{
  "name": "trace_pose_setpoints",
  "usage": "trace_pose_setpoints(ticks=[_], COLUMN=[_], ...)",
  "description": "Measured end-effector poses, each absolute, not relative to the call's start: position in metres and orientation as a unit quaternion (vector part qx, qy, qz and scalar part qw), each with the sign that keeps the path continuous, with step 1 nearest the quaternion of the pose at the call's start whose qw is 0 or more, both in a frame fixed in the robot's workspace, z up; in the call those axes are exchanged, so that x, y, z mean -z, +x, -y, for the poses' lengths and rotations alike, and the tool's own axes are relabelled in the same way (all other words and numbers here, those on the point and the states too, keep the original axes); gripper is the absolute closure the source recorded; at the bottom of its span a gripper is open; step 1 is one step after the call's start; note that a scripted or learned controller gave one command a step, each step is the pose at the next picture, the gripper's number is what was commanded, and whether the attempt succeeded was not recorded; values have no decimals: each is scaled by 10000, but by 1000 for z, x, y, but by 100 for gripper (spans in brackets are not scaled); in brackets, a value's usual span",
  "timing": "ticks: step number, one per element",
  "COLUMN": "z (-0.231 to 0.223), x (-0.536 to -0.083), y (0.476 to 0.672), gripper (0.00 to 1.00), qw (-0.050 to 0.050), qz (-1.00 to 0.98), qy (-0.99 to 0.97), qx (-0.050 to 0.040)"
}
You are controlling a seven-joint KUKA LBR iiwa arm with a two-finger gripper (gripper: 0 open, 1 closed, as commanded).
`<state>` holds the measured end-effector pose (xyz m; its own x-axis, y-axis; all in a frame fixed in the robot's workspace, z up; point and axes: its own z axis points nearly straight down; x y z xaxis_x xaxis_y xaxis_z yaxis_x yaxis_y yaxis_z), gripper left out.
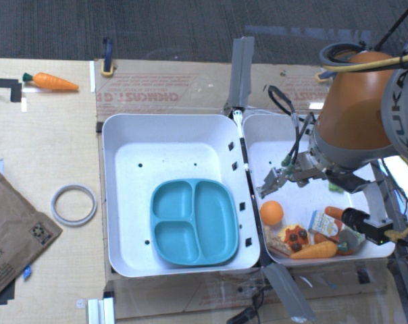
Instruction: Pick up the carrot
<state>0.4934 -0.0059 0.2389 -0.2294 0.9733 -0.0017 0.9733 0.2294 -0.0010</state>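
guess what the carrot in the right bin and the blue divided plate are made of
The carrot looks like moulded plastic or rubber toy food: an even orange skin with a soft sheen. The blue divided plate seems smooth hard plastic, one uniform turquoise with rounded moulded compartments and faint highlights. Neither can be confirmed by look alone.

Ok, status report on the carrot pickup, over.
Gripper low in right white bin, nothing visibly held. Orange carrot at bin's front among toy food, untouched. Orange ball lies between gripper and carrot.
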Motion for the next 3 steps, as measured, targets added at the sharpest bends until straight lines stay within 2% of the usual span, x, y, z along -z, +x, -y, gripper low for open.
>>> trace_pose_setpoints(ticks=[1, 2, 3], z=[70, 34, 63], x=[-191, -191, -191], y=[478, 483, 512], gripper=[0, 0, 0], qw=[-5, -5, -4], qz=[-8115, -7191, -7178], qy=[5843, 6949, 6962], qx=[9, 12, 15])
